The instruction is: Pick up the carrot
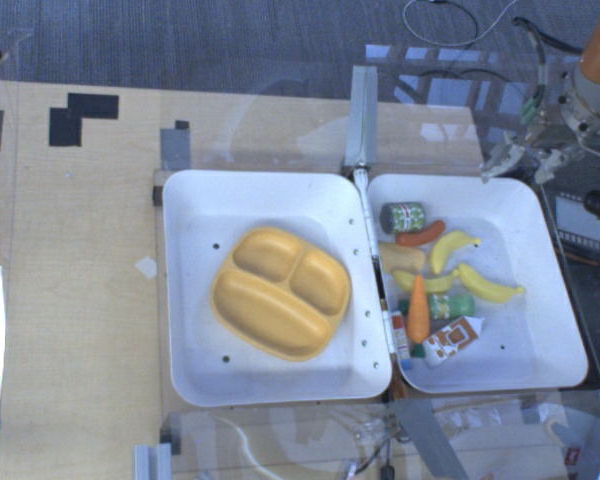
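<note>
**Carrot waits in the right bin, hand up at the far corner**

The carrot (418, 309) lies in the right bin (550, 268), near its left wall, pointing up and down the view, orange with a green top end against a green bottle (450, 305). Around it: three bananas (488, 284), a red sausage (420, 235), a green can (402, 215) and a small carton (450, 339). The hand (525, 153) hovers over the bin's far right corner, well apart from the carrot, nothing between its fingers; open or closed, I cannot tell. The left bin (190, 268) carries a yellow divided plate (280, 292).
</note>
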You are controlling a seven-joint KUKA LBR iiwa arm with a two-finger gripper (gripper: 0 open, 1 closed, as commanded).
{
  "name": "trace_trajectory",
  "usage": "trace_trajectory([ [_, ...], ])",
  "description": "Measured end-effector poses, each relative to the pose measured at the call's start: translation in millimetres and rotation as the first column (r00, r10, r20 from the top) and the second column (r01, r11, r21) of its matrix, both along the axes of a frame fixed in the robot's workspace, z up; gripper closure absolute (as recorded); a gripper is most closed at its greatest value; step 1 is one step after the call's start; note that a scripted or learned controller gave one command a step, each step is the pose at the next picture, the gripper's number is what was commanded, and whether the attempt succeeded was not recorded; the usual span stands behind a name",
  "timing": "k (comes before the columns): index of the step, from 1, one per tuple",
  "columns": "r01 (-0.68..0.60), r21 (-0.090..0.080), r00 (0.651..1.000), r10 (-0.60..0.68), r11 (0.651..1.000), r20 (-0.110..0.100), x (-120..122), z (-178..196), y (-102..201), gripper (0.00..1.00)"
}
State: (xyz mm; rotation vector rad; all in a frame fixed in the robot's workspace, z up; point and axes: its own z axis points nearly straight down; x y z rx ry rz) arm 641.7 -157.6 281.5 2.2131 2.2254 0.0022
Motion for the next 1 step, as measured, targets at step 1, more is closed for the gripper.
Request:
trace_trajectory([
  [1,0.152,0.000,0.988,-0.152,0.988,0.002,-12.4,27.8,-26.0,0.00],
])
